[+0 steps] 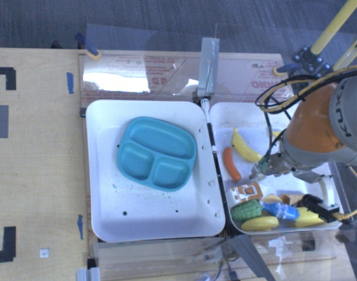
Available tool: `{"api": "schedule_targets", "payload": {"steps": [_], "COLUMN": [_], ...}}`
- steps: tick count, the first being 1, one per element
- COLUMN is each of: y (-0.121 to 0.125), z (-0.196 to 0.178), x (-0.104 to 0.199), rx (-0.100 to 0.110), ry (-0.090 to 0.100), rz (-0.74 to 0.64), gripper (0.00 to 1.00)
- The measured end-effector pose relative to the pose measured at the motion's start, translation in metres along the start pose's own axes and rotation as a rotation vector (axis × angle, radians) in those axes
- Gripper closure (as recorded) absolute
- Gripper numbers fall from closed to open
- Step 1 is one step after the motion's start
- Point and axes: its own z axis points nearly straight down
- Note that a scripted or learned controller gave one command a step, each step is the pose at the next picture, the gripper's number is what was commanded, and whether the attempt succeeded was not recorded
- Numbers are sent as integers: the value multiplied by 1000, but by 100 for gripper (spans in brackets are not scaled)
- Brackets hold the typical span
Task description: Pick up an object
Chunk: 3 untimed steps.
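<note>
Right white bin (220,157): hand (261,170) low beside banana (244,147), sausage (231,163).

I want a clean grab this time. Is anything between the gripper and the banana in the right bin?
Nothing visible is. The gripper hangs just below and right of the banana, with bare bin floor between them. The orange sausage lies to the left, outside that gap.

The grey arm with its orange band (319,127) covers part of the right white bin (225,113) and is cut off at the right edge.
</note>
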Motion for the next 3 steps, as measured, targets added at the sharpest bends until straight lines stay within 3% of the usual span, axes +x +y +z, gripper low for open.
{"api": "schedule_targets", "payload": {"steps": [1,2,3], "y": [-32,-34,18], "z": [-90,-85,-85], "x": [38,38,34], "rx": [3,13,12], "ry": [3,4,4], "rz": [0,2,-11], "gripper": [100,0,0]}}
